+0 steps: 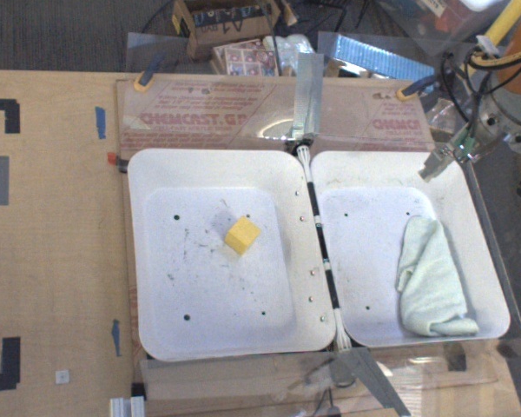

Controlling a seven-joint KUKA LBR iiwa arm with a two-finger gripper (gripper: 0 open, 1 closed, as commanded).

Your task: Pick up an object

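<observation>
A small yellow block (241,235) lies near the middle of the left bin (156,181). A crumpled pale green cloth (431,276) lies along the right side of the right bin (365,181). My gripper (441,160) hangs over the far right corner of the right bin, above and beyond the cloth, with nothing seen between its fingers. It is small and dark against the rim.
A metal divider (306,102) stands between the bins at the back. Cardboard sheets (208,115) and clutter (243,33) lie beyond the bins. Cables (469,68) hang by the arm at the upper right. The wooden bench (52,233) stretches to the left.
</observation>
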